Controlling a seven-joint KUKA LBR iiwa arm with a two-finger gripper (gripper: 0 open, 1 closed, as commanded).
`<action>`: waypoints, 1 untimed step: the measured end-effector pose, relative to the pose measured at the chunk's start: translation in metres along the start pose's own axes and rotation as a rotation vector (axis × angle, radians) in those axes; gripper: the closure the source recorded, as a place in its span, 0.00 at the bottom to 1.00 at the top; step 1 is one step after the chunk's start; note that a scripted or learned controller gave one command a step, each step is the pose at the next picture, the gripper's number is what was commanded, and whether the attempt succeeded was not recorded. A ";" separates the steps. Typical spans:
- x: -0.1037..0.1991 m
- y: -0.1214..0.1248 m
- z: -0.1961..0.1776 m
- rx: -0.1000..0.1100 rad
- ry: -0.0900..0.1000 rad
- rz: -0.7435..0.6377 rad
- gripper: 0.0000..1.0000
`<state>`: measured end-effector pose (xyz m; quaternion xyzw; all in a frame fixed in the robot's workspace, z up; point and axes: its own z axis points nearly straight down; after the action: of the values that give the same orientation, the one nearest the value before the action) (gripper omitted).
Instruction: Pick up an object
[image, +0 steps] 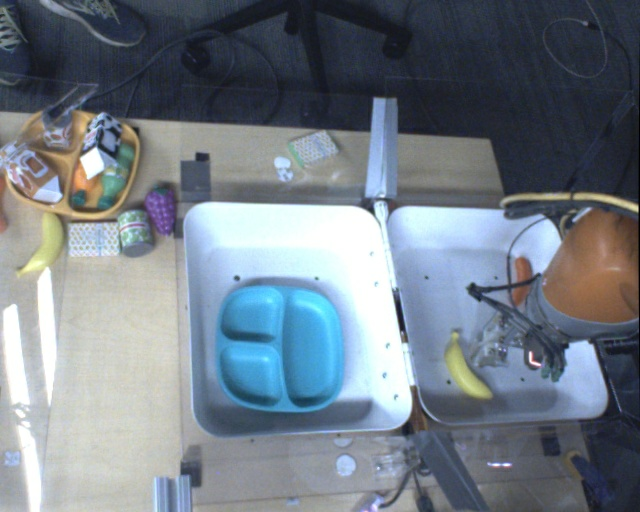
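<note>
I see my gripper (500, 345) low in the right bin (440, 250), at the frame's lower right; I cannot tell its state. The yellow banana (465, 368) lies on the bin floor just left of it. A blue divided tray (280, 347) sits in the left bin (280, 225).

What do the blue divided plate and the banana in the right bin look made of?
Blue divided plate: probably moulded plastic, with uniform colour, soft sheen and rounded compartment edges. Banana: likely a plastic toy, evenly yellow and smooth, though the view is too coarse to rule out real fruit.
</note>
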<state>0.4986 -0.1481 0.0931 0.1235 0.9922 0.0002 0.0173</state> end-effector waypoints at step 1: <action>0.022 0.070 -0.114 -0.002 0.033 -0.301 1.00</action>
<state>0.4906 -0.0744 0.2070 -0.0267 0.9996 0.0009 0.0008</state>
